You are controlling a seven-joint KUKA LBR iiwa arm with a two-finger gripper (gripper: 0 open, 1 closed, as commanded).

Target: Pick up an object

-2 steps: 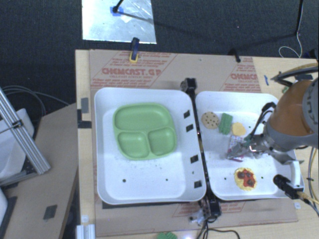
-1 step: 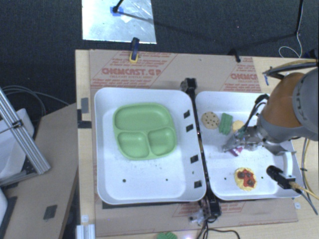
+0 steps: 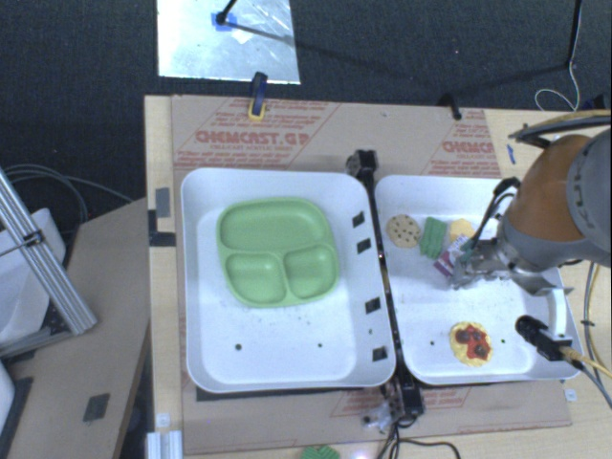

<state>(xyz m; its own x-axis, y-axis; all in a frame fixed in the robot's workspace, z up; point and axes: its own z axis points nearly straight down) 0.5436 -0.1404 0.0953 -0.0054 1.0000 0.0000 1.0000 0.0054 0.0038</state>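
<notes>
Several small items crowd round the pincer (image 3: pixel 466 268), its spread unclear to me: green block (image 3: pixel 433 236) and cookie (image 3: pixel 404 229) beyond, so it may snag two.

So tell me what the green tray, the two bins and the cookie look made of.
Green tray: seems moulded plastic, matte, with three smooth rounded compartments.
Left bin and right bin: apparently white plastic, slightly glossy, with soft rounded rims.
Cookie: likely a toy of plastic or foam, tan with dark dots; too small to be sure.
</notes>
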